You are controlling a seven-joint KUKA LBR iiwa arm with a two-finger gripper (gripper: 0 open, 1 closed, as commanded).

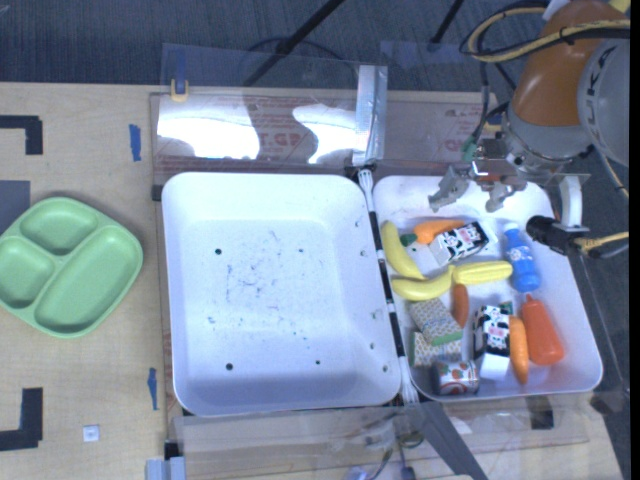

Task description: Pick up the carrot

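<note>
- My gripper (468, 193) hangs over the far end of the right bin (588, 298), its two fingers spread apart with nothing between them.
- The fingertips sit one at about 9 o'clock and one at about 3 o'clock of that midpoint, both above white bin floor.
- I count several orange, carrot-like pieces in this bin. The nearest carrot (437, 230) lies at roughly 7 o'clock from the gripper, just beside it but clear of both fingers.
- That carrot lies crosswise, its right end tucked against a small black-and-white cow-print carton (460, 240).
- At 8 o'clock from the carrot lies a banana (397, 255), curving down the left wall of the bin; a second yellow piece (482, 271) lies across at 4 o'clock from the carrot.
- A slimmer orange stick (459, 303) stands lengthwise at 6 o'clock from the carrot, well apart from the gripper.
- Another thin orange piece (519, 350) and a fat orange-red bottle (541, 332) lie at the near right of the bin, around 5 o'clock from the gripper.
- A blue bottle (520, 263) lies between the gripper and that bottle, by the right wall.
- The left bin (270, 288) is at 9 o'clock from the gripper.
- A green divided plate (68, 265) rests on the bench at far 9 o'clock.
</note>
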